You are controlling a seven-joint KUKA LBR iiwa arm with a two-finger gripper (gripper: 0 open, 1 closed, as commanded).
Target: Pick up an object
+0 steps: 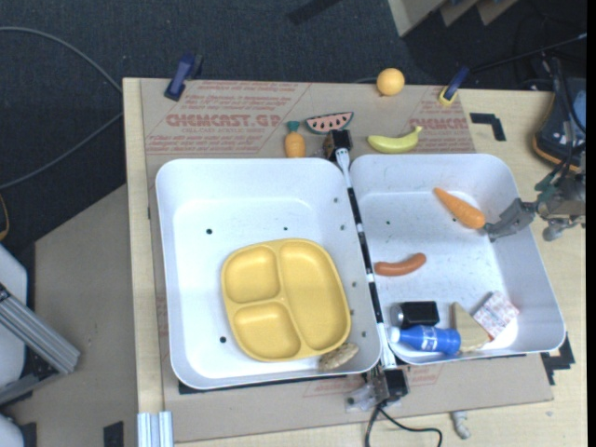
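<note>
In the right bin [521, 277] an orange carrot [459, 207] lies at the back and a reddish sausage [399, 265] near the middle. A black block [419, 313], a blue bottle [428, 340] and a red-and-white wrapped packet [494, 315] are bunched at the front. My gripper [521, 216] hangs over this bin's right rim, just right of the carrot, with nothing seen in it.
The left bin [186, 212] holds a yellow divided plate [284, 298], and a brown cookie-like piece [337, 357] rests at its front rim. Behind the bins lie a banana [395, 141], a watermelon slice [330, 121], a small orange fruit [295, 143] and an orange ball [391, 82].
</note>
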